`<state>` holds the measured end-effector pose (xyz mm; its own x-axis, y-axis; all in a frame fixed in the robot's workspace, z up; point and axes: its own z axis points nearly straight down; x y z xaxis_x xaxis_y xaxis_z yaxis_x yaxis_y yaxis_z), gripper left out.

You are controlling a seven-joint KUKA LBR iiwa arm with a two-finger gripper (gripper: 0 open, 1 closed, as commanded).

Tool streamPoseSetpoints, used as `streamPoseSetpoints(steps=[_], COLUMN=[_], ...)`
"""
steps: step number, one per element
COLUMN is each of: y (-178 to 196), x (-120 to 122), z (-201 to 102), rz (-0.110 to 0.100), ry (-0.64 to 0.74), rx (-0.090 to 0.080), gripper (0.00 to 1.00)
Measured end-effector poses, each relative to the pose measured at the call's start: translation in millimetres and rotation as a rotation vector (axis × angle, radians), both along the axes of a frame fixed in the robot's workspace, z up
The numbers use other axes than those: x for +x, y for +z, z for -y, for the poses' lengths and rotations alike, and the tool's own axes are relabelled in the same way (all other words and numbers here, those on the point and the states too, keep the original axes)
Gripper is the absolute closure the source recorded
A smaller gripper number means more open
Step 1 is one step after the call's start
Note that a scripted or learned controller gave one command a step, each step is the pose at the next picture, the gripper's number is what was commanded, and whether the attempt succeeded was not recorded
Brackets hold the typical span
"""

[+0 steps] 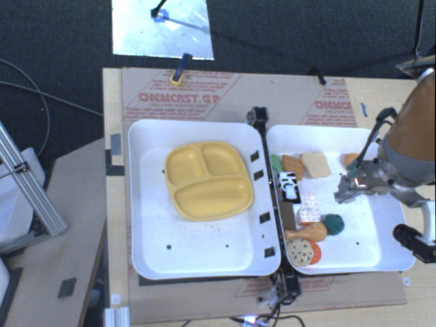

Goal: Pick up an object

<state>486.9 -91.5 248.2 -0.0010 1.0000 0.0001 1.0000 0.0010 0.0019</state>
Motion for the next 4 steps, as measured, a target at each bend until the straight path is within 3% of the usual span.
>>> streamPoseSetpoints(steps=[1,2,4], y=[11,64,117], x=[0,0,0], z=[12,61,104], rz=[0.001,0.006,0.003], ry=[-0.001,-0.004,0.0], rx=[-0.001,-0.004,-0.002], gripper=[1.0,1.0,1.0])
